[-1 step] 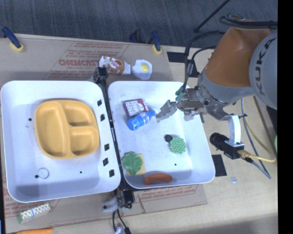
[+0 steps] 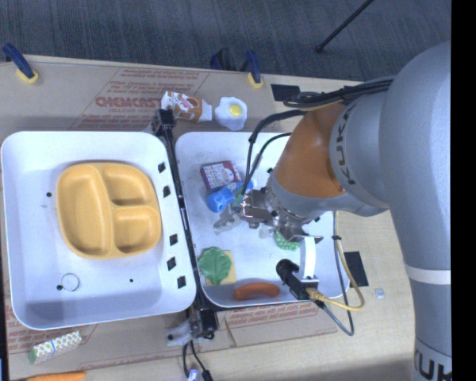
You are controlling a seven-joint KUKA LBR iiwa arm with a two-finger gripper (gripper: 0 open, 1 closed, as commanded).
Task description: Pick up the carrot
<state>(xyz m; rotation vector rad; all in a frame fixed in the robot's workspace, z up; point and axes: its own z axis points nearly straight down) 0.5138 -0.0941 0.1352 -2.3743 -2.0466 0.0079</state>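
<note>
The carrot (image 2: 256,291) lies near the front wall of the right bin (image 2: 192,145), just beside a green toy (image 2: 214,263). The gripper (image 2: 254,209) hangs above the bin's middle; I cannot tell how it is set. It should move toward the front wall, turn across the carrot's length, and descend straight.

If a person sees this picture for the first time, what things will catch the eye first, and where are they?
The big grey arm with its orange band takes up the right side and reaches over the right bin. In the left bin lies a yellow divided tray, bright against the white. The orange carrot lies at the near edge of the right bin, beside a green toy, with the pincer above it near a blue object.
</note>
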